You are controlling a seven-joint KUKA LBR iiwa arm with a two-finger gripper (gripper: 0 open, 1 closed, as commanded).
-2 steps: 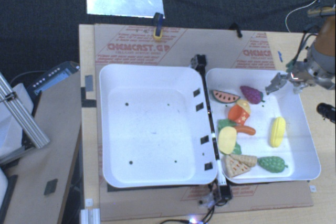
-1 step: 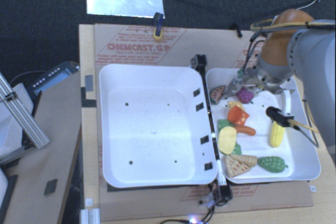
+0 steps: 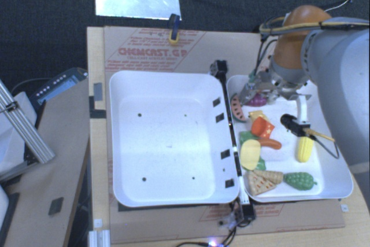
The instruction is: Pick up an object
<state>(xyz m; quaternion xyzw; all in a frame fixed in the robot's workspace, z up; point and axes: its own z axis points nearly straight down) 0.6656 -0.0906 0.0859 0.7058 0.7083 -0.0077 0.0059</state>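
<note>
Toy food in right bin

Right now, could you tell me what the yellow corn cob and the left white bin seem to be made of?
Corn cob: probably moulded toy plastic, uniformly yellow with a faint sheen. Left bin: likely thin formed plastic, smooth white, rounded corners and rim.

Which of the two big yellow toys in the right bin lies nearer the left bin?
The pale, smooth oval one; it lies well to the left of the brighter yellow corn cob.
</note>
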